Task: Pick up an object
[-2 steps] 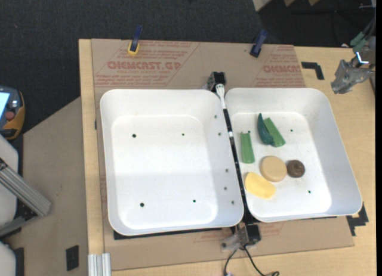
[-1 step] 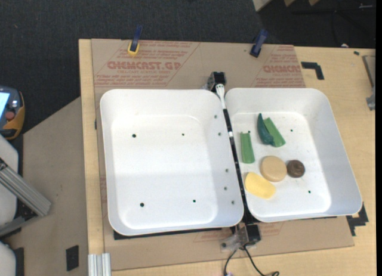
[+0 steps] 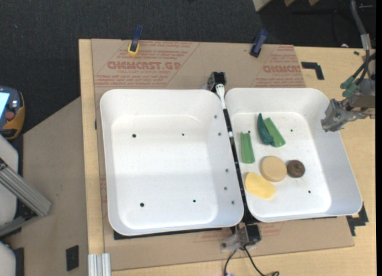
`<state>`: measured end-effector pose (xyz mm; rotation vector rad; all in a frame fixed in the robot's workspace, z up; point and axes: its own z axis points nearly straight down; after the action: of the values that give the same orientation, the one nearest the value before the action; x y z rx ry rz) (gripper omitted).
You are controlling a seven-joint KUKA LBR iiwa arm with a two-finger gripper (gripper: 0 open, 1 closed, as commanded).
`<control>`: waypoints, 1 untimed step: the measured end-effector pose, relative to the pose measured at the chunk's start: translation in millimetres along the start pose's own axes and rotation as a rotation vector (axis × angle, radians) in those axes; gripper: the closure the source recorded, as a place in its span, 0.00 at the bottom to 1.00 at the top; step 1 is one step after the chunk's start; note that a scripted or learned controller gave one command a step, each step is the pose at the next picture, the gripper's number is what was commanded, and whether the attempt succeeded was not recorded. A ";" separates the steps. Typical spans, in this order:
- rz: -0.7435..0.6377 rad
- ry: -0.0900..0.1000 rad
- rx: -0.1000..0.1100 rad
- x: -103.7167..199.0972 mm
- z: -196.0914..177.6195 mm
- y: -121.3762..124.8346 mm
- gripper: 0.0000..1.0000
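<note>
Objects sit clustered in the right bin: a tan disc at centre, a brown puck just beside it at three o'clock, a yellow piece at seven o'clock, a green stick at eleven, and a teal-green wedge at twelve. The gripper hovers over the bin's two o'clock rim, carrying nothing; how far apart its jaws stand, I cannot tell. Left bin sits alongside.

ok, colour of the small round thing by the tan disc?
Dark brown; the small round piece sits right of the tan disc, camera view.
</note>
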<state>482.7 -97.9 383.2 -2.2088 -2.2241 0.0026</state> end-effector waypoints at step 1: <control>-0.003 0.000 0.006 92.7 104.0 -3.3 1.00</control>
<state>478.1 -4.8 279.6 -2.2031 -2.2243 0.0092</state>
